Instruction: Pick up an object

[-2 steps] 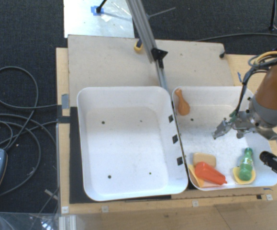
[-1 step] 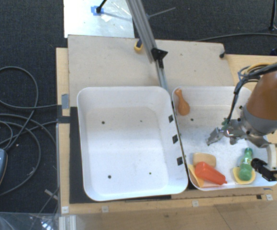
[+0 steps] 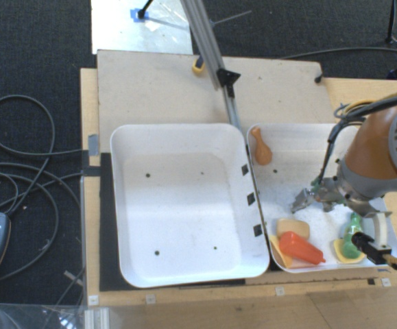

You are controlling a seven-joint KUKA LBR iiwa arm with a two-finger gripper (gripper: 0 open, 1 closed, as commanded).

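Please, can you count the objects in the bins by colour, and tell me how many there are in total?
Orange: 2, the drumstick-shaped piece at the right bin's far left corner and the carrot-like piece near its front
Tan: 1, the tan piece
Green: 1, the green piece
Yellow: 1, the yellow piece
Total: 5, all in the right bin

arm (image 3: pixel 383 146): grey, orange band above the wrist, reaching in from the right edge, bent downward | wrist: low, pointing toward lower left | gripper (image 3: pixel 308 199): metal end at the arm's lower-left tip
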